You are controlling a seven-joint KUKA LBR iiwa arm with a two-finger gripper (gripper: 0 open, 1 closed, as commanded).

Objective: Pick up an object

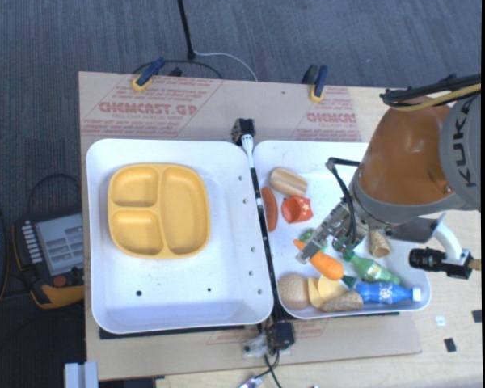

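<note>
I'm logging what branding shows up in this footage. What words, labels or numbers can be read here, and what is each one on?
"KUK", white letters running down the grey arm at the frame's right, cut off by the edge.
Red print on the brown board behind the left bin: looks like "CHEMCAST GP", too blurred to be sure.
Red print on the board behind the right bin: too blurred to read.
Label on the blue bottle: too small to read.

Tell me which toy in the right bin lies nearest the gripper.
The orange carrot, just below the gripper. The hot dog bun, the red piece and the blue bottle all lie farther off.
</note>
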